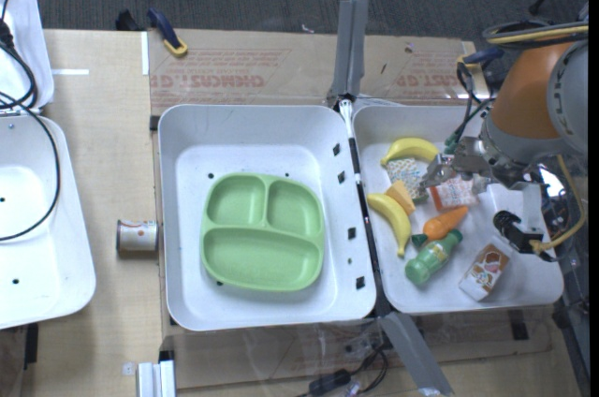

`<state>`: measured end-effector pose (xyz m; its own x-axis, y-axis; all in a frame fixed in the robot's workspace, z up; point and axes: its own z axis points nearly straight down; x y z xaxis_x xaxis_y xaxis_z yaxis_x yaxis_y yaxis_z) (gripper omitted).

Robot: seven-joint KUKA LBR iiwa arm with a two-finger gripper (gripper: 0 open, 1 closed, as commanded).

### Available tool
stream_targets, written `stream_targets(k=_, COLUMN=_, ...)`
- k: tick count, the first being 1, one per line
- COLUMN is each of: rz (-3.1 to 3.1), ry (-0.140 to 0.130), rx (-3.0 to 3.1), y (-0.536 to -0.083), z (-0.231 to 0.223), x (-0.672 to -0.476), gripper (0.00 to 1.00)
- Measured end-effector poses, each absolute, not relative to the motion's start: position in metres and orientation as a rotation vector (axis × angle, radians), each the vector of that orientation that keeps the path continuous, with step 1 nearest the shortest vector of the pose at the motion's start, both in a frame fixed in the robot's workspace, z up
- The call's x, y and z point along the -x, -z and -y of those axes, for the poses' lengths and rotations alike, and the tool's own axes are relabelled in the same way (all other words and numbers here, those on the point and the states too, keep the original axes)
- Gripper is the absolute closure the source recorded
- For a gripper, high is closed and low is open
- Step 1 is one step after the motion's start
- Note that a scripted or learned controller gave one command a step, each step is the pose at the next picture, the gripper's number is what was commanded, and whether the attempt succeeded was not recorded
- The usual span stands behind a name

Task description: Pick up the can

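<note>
Two shallow white bins are set side by side on the counter point(103, 105). The left bin point(178, 198) is taken up by a green divided plate point(264, 233). The right bin point(393, 292) is crowded: two bananas point(393, 215) point(412, 148), a speckled pale item point(406, 171), a red-and-white packet point(455, 193), a carrot point(445, 221), a green bottle point(432, 259) lying on its side and a small carton point(485, 272) are gathered toward its middle and near side.

A grey post point(351, 49) rises at the far end of the seam between the bins. A blue-and-yellow clamp point(167, 34) lies near the counter's far edge, and a white moulded tray point(37, 236) with a black cable point(42, 142) across it is cut off at the counter's left edge.

The arm point(529, 100) is seen over the right bin's far right part, and much of it is cut off at the right. The gripper point(438, 174) is lowered among the items, just beside the packet and the speckled item. Its tip is lost against the clutter, so whether it is open or closed cannot be told, and nothing can be made out as gripped.

The can point(138, 236) appears to lie on its side on the bare counter, just outside the left bin's left wall and toward the counter's near edge. It is small, and its label cannot be read. It is well apart from the gripper, with the whole left bin and the green plate lying between them.
</note>
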<state>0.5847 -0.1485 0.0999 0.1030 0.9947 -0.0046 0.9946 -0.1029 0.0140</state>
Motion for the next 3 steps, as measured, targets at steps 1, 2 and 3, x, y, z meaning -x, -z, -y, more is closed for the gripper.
stream_targets(k=1, rz=-2.168, ry=-0.009, rx=-2.273, y=-0.098, z=0.209, x=-0.588, gripper=0.0)
stream_targets(k=2, rz=-2.301, ry=0.0, rx=-2.136, y=-0.092, z=0.185, x=-0.647, gripper=0.0)
stream_targets(k=3, rz=-2.103, ry=0.001, rx=-2.335, y=-0.092, z=0.195, x=-0.597, gripper=0.0)
